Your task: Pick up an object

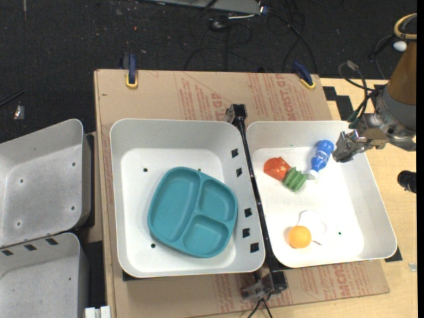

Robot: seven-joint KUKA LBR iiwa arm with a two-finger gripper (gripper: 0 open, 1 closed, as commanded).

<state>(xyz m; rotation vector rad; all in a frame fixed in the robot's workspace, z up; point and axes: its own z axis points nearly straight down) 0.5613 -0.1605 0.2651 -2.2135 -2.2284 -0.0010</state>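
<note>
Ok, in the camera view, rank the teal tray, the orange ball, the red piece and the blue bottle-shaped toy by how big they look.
1. Teal tray, by far the largest.
2. Blue bottle-shaped toy and red piece: they look about alike, so I won't rank them.
3. Orange ball, slightly the smallest.

Both white bins (177, 130) look like smooth molded plastic with a soft sheen. The teal divided plate (193, 211) is matt plastic, no glare on it. Orange ball (299, 236) looks smooth and a bit glossy, same for the blue and white bottle (321, 155). The board under the bins (192, 95) is rough brown cardboard with red print. The gripper (346, 147) looks like dull dark metal.
</note>
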